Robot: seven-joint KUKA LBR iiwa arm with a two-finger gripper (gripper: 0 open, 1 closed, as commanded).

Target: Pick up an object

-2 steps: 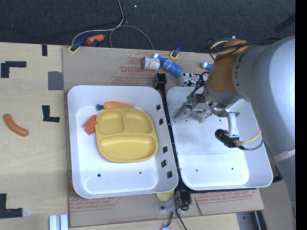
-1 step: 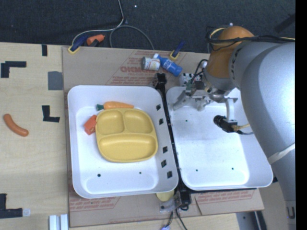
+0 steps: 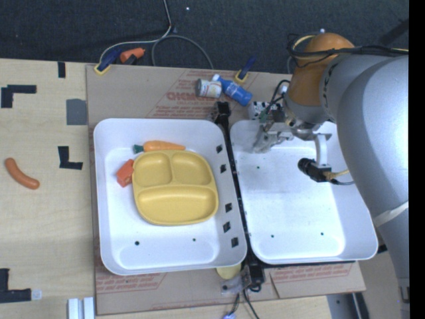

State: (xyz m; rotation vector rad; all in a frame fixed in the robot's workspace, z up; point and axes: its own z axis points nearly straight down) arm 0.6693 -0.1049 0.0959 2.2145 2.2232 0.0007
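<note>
The yellow plate (image 3: 175, 186) lies in the left bin (image 3: 106, 198), with a carrot (image 3: 163, 146) touching its far edge. The gripper (image 3: 267, 137) hangs over the right bin's (image 3: 312, 231) far corner, well apart from both.

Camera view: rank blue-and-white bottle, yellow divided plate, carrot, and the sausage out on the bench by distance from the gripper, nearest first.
Measured from the gripper, at the back-left corner of the right bin:
1. Blue-and-white bottle, on the cardboard just behind the bins.
2. Yellow divided plate, in the left bin.
3. Carrot, along the plate's back edge, near its far corner.
4. Sausage, on the bench at the view's far left.
</note>
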